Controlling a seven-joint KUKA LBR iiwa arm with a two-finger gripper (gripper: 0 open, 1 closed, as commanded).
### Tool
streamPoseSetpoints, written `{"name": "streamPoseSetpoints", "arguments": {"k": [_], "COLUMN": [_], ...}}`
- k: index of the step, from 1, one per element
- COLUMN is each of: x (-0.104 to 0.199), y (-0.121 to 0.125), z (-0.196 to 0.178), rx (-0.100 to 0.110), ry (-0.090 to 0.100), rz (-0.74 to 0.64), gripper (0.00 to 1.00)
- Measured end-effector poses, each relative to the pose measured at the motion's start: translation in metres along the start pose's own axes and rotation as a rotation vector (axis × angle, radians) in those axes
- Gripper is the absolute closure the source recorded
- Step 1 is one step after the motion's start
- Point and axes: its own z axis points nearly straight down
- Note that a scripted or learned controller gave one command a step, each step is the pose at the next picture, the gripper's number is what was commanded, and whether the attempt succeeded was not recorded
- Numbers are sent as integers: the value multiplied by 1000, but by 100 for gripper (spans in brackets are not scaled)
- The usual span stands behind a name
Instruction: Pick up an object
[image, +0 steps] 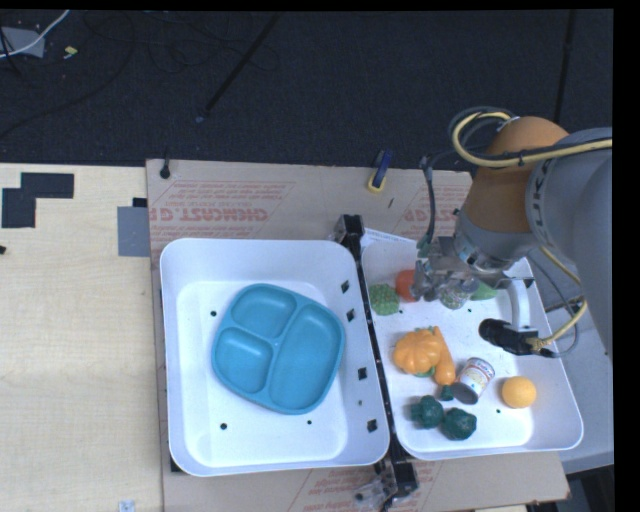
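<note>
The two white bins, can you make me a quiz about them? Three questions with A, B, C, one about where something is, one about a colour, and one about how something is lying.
1. Where is the blue plate?
A. In the left bin
B. In the right bin
C. On the bare bench

2. What colour is the ball near the right bin's right side?
A. Purple
B. Yellow-orange
C. White

3. How is the small can resting?
A. Standing upright on the blue plate
B. Hanging from the pincer
C. Lying tipped over on the bin floor

Answers:
1. A, the plate with its three sections sits alone in the left bin.
2. B, it looks yellow-orange against the white floor.
3. C, its side faces up, beside the orange pumpkin toy, while the pincer is farther back in that bin.
</note>
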Motion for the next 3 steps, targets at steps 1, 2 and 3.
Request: {"name": "streamPoseSetpoints", "arguments": {"k": [1,2,3], "x": [-9,-10,32], "y": [1,2,-23], "z": [-48,-85,-94], "rx": [0,0,5], "ry": [-1,0,2], "rz": [2,1,-2], "gripper": [100,100,100]}}
